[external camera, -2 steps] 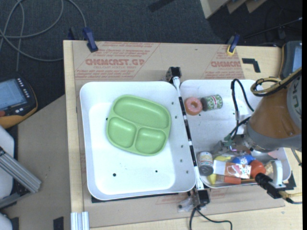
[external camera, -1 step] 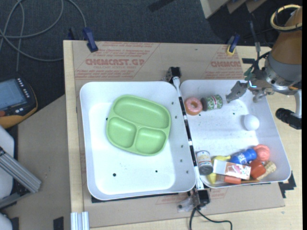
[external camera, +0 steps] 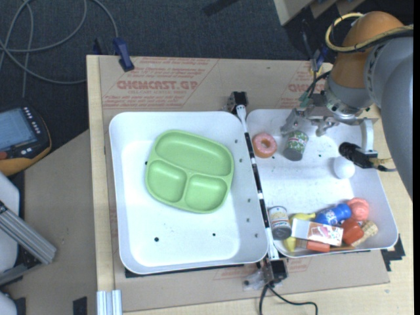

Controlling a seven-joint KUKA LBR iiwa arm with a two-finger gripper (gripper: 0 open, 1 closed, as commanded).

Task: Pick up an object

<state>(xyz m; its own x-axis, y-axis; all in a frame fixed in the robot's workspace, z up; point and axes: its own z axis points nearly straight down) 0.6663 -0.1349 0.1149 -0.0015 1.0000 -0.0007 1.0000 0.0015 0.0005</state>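
Note:
My gripper (external camera: 306, 125) hangs over the back left part of the right bin (external camera: 384, 195), with the grey arm and its orange band rising to the upper right. A small dark jar with a green label (external camera: 295, 145) is right under it, at its left side; whether the jar is gripped or just standing on the bin floor is unclear. A pink doughnut (external camera: 264, 144) lies to the left of the jar, near the bin's left wall. To the right, a white ball (external camera: 342, 168) rests on the floor.
Several things are heaped at the right bin's front: a small can (external camera: 279, 221), a white and red box (external camera: 315, 231), a blue bottle (external camera: 335, 214) and red pieces (external camera: 358, 209). The left bin (external camera: 131, 195) holds a green divided plate (external camera: 190, 170).

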